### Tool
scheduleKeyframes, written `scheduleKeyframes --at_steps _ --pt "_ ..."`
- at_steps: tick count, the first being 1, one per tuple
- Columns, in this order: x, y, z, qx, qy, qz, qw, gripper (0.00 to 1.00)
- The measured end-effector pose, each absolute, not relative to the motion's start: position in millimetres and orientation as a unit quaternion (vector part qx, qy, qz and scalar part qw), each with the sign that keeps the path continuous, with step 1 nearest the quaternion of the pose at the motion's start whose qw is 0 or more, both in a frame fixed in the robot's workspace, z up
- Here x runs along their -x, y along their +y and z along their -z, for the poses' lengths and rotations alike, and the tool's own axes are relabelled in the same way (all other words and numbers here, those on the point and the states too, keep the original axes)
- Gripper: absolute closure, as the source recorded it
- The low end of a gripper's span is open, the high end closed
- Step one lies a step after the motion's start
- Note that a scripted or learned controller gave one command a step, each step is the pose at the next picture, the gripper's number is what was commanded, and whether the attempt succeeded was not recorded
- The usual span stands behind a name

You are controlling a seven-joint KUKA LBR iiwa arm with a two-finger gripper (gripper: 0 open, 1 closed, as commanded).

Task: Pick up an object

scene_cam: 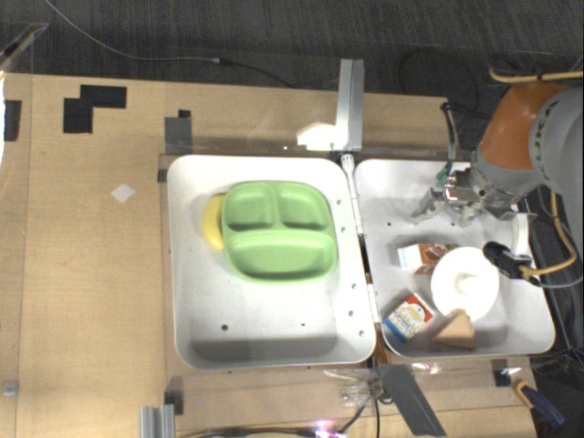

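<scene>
My gripper [449,210] hangs over the back part of the right bin [392,190], open, with nothing between its fingers. In front of it lie a small brown and white box [422,255], a white round bowl [464,282], a colourful little packet [408,318] and a tan wedge [454,329]. All of them rest on the bin floor, apart from the gripper. The left bin [265,331] holds a green divided plate [276,229] with a yellow thing [212,223] peeking out under its left edge.
A metal post [350,108] stands behind the wall between the two bins. The grey arm with its orange band [511,130] comes in over the right bin's back right corner. Black marks [91,106] sit on the wooden bench at the far left.
</scene>
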State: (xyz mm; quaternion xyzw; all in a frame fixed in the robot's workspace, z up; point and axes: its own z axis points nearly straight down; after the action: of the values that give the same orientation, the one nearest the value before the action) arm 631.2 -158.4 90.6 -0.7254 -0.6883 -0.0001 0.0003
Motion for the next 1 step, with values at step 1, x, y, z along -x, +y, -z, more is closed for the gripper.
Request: scheduleKeyframes --at_steps 1 --pt "-668.0 -201.0 -84.2 0.684 -0.73 -0.0015 0.006 0.0"
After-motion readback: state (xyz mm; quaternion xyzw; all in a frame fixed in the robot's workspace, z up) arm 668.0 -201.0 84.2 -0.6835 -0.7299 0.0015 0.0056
